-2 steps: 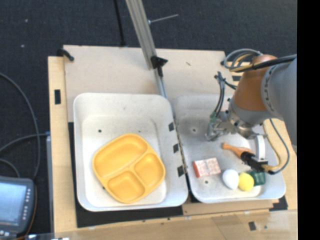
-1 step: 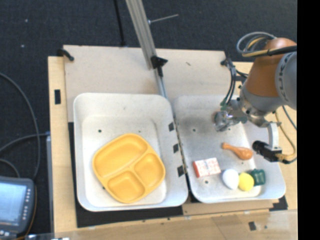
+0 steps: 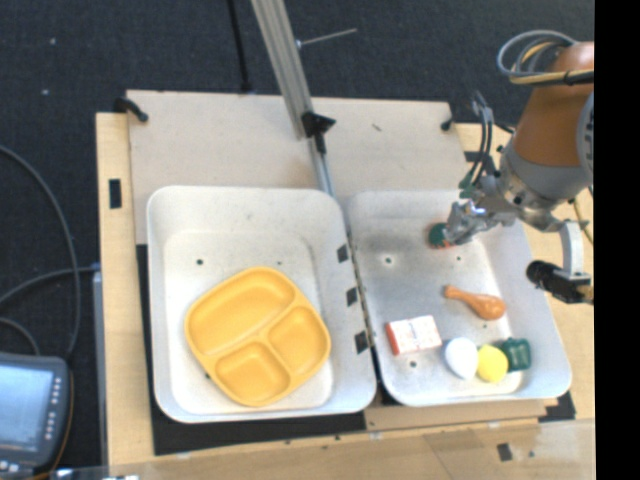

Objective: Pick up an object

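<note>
Arm over the right bin (image 3: 520, 268), jaws (image 3: 452, 230) low at its 12 o'clock edge.

A small dark green thing (image 3: 439, 235) sits at the jaw tips, touching them; how far they are open, or whether they grip it, I cannot tell. Toward 5 o'clock lie an orange drumstick (image 3: 476, 301), box (image 3: 413, 335), white egg (image 3: 461, 357) and yellow ball (image 3: 492, 364). A yellow tray (image 3: 258, 335) fills the left bin (image 3: 200, 218).

- Arm (image 3: 548, 118) came in from the right, orange band topmost, grey wrist below it, angled down and left toward the right bin (image 3: 400, 218).
- Gripper (image 3: 452, 230) sat low over that bin's upper part, near its back wall.
- Fingertips were right at a small dark green object (image 3: 438, 235); grip state unreadable.
</note>
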Robot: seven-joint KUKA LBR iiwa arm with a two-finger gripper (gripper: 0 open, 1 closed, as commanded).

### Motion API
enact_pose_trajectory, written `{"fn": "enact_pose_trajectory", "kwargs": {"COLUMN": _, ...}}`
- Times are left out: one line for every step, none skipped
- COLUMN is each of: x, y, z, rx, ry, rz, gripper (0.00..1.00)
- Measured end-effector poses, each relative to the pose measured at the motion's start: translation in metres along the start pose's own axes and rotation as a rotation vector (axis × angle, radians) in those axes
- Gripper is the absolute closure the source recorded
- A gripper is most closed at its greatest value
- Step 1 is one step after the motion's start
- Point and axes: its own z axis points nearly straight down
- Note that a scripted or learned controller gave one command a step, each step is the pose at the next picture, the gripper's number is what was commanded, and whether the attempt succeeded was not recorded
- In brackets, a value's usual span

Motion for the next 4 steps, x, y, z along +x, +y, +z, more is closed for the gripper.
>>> {"fn": "enact_pose_trajectory", "kwargs": {"x": 0.056, "y": -0.008, "z": -0.013, "rx": 0.005, "ry": 0.004, "rz": -0.005, "gripper": 1.0}}
{"fn": "enact_pose_trajectory", "kwargs": {"x": 0.098, "y": -0.022, "z": -0.017, "rx": 0.006, "ry": 0.004, "rz": -0.004, "gripper": 1.0}}
{"fn": "enact_pose_trajectory", "kwargs": {"x": 0.142, "y": -0.034, "z": -0.01, "rx": 0.007, "ry": 0.003, "rz": -0.004, "gripper": 1.0}}
{"fn": "enact_pose_trajectory", "kwargs": {"x": 0.204, "y": -0.042, "z": -0.007, "rx": 0.007, "ry": 0.004, "rz": -0.007, "gripper": 1.0}}
